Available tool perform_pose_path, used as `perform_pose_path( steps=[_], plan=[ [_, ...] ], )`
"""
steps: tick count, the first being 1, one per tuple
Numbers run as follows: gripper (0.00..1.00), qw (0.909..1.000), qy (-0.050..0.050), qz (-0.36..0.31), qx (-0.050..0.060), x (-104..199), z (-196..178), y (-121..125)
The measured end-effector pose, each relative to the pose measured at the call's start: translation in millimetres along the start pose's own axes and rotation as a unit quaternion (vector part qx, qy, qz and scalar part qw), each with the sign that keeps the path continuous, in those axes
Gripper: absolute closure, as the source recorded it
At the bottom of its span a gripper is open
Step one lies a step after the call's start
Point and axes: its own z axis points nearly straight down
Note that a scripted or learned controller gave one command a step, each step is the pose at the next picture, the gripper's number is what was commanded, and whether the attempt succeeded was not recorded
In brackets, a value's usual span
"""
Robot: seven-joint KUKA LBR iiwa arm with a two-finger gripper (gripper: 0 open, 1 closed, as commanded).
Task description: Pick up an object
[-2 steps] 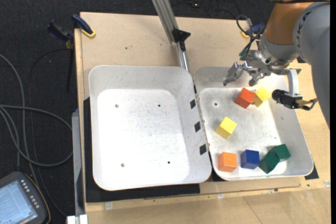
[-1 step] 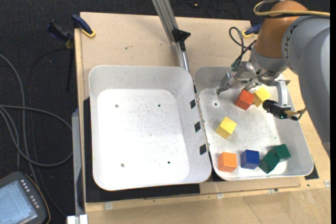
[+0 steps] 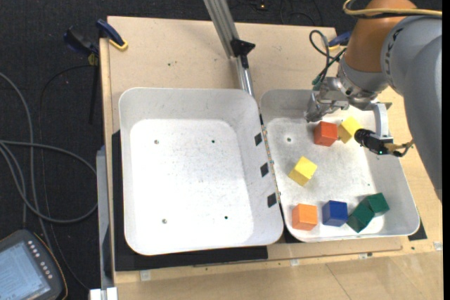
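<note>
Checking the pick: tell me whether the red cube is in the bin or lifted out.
In. The red cube rests on the right bin floor, beside the end effector.

No legible text, labels or numbers anywhere, perhaps owing to the coarse view.

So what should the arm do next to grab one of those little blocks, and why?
Probably drop the pincer a little onto the red-orange block, the nearest one, just below it in the right bin. The yellow block beside it crowds that side, so a straight descent looks safest.
</note>
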Motion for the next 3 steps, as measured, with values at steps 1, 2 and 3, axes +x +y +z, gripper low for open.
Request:
perform_pose_path(
  steps=[1, 2, 3],
  plan=[
    [1.0, 1.0, 0.0, -0.001, -0.003, 1, -65, 5],
    [1.0, 1.0, 0.0, -0.001, -0.002, -4, -110, 8],
    [1.0, 1.0, 0.0, -0.001, -0.001, -4, -137, 10]
  ],
)
